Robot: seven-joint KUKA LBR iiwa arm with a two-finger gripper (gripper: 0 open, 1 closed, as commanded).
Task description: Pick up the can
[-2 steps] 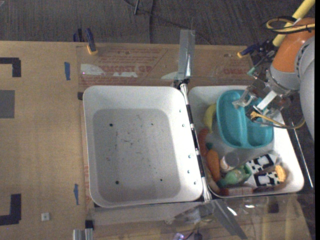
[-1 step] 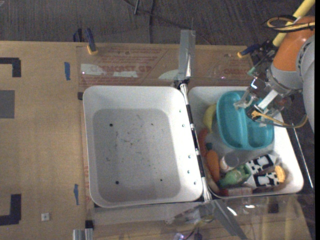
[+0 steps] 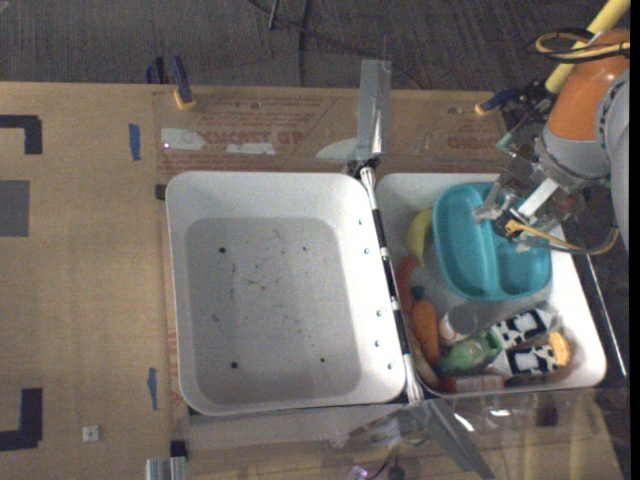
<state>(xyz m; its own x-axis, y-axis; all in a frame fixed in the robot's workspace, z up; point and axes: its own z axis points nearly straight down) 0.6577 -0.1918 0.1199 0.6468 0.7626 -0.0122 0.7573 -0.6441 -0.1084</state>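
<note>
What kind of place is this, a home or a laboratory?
Most likely a robotics laboratory: two white bins sit on a cardboard-covered bench marked with blue tape, and a robot arm reaches over toys and a blue tray.

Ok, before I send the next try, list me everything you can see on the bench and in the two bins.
left bin: 1, white, left of the divider; a few dark specks on its floor
right bin: 1, white, right of the divider, holding all the loose items
divided tray: 1, turquoise, upper part of the right bin
rounded item: 1, yellow, left of the tray, partly hidden by it
carrot-like item: 1, orange, along the right bin's left wall
bottle-like item: 1, green, lower part of the right bin
cow-patterned item: 1, black and white, lower right of the right bin
can: cannot pick it out for certain in the clutter
arm: 1, grey with orange band, from the right
hand: 1, over the tray's right side; grip unclear
</note>
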